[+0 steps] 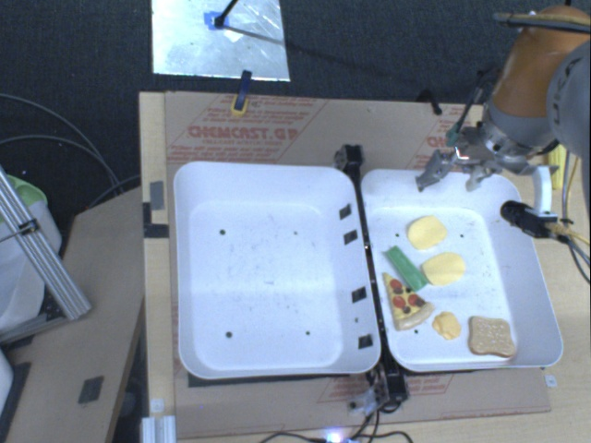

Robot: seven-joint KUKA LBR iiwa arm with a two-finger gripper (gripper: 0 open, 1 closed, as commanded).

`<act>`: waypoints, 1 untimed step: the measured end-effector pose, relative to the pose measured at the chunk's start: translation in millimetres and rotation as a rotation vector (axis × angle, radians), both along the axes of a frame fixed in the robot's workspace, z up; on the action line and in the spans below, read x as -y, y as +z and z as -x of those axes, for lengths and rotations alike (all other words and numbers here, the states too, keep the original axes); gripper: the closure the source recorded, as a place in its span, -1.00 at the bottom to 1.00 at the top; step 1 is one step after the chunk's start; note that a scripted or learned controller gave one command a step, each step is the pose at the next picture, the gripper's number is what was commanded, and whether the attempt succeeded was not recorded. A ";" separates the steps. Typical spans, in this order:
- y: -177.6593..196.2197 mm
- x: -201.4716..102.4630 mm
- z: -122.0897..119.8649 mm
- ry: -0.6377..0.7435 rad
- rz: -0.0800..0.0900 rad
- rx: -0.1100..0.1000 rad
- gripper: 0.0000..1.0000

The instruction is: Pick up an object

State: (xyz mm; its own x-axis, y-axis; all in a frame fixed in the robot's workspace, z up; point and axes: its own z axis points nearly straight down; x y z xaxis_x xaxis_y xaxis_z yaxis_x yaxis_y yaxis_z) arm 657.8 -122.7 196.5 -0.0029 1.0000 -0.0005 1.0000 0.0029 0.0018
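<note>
Camera view has the gripper (pixel 454 172) hanging over the right bin (pixel 531 289) at its twelve o'clock rim, jaws spread and holding nothing. Its likeliest pick, I'd say, is the round yellow piece (pixel 427 232) toward six o'clock of it, just clear of the green strip (pixel 403 268). A clean grab means centring above that piece, then dropping straight so neither finger clips the second yellow piece (pixel 444 269).

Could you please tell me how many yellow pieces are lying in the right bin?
3: one toward the far side, one just nearer beside the green piece, a smaller one beside the toast.
</note>
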 end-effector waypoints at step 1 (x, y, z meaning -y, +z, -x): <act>-118.1 21.0 -9.7 -0.002 0.000 -0.005 -1.00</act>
State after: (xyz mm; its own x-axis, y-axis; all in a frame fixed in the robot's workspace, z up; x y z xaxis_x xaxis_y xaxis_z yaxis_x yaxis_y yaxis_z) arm 667.5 -143.7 78.4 -0.0007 1.0000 -0.0001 1.0000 0.0007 -0.0033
